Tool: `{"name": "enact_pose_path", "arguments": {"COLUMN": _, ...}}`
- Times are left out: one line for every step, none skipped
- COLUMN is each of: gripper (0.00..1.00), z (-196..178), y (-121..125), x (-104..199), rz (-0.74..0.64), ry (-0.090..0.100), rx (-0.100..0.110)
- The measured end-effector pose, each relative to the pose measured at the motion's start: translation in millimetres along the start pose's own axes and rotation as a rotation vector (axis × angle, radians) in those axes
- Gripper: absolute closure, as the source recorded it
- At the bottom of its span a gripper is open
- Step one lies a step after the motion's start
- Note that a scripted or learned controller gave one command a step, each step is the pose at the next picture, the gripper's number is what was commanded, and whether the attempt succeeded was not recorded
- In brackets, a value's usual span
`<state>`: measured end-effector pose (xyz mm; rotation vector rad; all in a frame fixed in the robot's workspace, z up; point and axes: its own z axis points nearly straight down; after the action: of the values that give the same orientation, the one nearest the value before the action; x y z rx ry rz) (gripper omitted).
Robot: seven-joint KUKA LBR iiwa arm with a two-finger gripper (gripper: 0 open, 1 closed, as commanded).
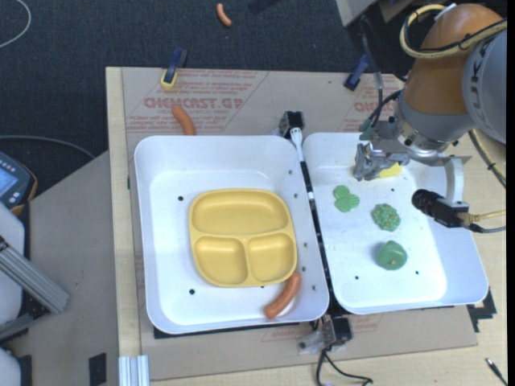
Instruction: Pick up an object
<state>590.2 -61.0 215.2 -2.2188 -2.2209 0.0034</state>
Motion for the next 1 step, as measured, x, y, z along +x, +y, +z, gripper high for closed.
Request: {"name": "enact_pose_path", "arguments": {"gripper": 1.0, "z": -20.9, "y": 1.9, "x": -5.4, "rz": 0.0, "ry": -0.002, "rx": -0.008}}
